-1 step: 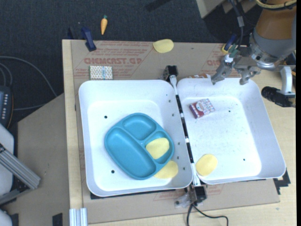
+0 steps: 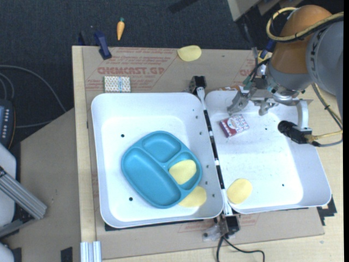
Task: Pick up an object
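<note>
Packet [image 2: 234, 126] lies just below pincer [image 2: 250, 105]; print illegible.

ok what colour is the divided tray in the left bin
Blue divided tray, clearest in the camera view.

end effector [image 2: 251, 103] over right bin [image 2: 305, 184] | red packet [image 2: 234, 126] just below

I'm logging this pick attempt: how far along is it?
Early. Done: the end effector hangs over the right bin, near the red-and-white packet. In hand: nothing visibly between its fingers. Left: closing on something, perhaps that packet or the yellow piece, and lifting.
</note>
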{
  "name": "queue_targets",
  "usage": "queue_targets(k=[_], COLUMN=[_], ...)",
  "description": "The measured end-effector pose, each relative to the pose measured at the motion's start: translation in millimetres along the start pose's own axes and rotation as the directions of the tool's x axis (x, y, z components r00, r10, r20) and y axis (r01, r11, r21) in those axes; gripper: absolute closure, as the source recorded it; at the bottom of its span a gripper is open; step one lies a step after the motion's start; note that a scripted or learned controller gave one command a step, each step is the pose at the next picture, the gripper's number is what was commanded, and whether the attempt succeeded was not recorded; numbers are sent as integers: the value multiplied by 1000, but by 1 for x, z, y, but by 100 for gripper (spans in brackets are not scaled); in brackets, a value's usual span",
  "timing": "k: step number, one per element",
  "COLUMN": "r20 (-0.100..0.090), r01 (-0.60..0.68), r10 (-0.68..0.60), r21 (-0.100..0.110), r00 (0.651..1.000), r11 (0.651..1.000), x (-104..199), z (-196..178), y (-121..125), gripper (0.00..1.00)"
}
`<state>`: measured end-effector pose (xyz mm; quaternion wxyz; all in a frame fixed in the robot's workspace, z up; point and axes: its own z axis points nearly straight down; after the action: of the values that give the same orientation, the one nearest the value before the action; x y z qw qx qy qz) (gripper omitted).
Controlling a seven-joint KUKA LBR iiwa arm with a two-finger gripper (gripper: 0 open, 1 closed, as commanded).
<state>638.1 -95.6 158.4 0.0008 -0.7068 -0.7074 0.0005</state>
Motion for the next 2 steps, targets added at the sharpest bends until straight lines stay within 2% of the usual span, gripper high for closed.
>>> queue_targets(k=[1, 2], r20=[0, 3], r01=[0, -1], r10=[0, 1], r21=[-8, -15], r00=[1000, 1000], r11=[1000, 1000], x=[-5, -6], z=[69, 58], y=[8, 9], gripper=[0, 100])
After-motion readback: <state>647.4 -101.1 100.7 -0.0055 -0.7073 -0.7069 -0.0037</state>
